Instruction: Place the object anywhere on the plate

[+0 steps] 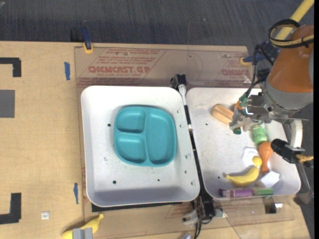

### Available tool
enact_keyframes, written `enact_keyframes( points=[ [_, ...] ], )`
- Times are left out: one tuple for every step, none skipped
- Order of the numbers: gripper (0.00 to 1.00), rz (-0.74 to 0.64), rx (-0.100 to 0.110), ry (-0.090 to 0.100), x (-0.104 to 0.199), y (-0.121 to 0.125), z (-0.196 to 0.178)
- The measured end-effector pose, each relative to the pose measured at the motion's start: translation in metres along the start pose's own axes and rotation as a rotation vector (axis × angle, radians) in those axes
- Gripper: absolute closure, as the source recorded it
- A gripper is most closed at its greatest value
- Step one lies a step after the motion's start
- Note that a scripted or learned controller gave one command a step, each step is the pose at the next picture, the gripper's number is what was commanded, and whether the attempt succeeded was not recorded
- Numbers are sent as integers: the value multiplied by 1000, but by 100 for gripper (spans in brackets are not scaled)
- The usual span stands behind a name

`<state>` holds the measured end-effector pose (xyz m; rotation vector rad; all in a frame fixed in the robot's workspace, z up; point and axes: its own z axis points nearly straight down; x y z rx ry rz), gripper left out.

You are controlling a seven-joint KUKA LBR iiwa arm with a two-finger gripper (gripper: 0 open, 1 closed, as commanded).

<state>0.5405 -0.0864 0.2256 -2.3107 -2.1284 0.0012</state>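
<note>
Over the right bin [212,101], the claw [239,119] hangs, its grip state impossible to tell.

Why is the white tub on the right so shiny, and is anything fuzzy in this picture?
In the camera view, light from overhead glares off the right bin, washing out its floor; the teal plate looks evenly lit and sharp; the small things near the tool, like the banana and carrot, look a bit soft.

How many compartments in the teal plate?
3. The teal plastic divided plate in the left white bin has two small compartments stacked on its left and one long compartment on its right.
</note>
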Motion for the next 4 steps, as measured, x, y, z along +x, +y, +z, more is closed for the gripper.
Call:
enact_keyframes(
  points=[
    [100, 153, 11, 4, 93, -61, 44],
    [100, 383, 1, 1, 163, -40, 42],
    [100, 359, -1, 3, 215, -43, -13],
    [0, 362, 2, -1, 212, -44, -11]
  ],
)
